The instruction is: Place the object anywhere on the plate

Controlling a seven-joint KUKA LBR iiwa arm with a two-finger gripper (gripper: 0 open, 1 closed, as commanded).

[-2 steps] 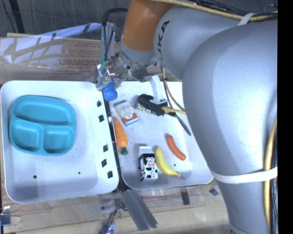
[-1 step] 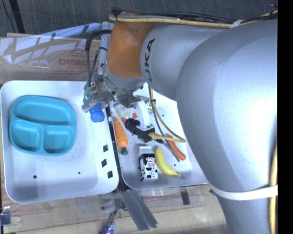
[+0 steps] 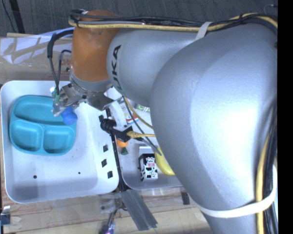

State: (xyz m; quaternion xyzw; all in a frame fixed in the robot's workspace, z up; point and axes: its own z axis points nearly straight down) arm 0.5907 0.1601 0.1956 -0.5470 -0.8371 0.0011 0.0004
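Camera view, left of frame: gripper [image 3: 62, 105] at blue plate's [image 3: 39, 128] right rim; gripping blue object [image 3: 69, 116].

The arm [image 3: 210, 111] has a smooth, satin grey shell with an orange band [image 3: 90, 50] of duller sheen. The plate [image 3: 39, 126] looks like smooth, slightly glossy turquoise plastic. Beneath it, the left bin [image 3: 19, 186] is matt white plastic. The tabletop [image 3: 19, 48] looks like pale wood.

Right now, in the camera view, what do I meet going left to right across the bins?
Blue plate in the left bin → gripper with a blue object at its tip → small black-and-white cow-print box → yellow object, partly under the arm.
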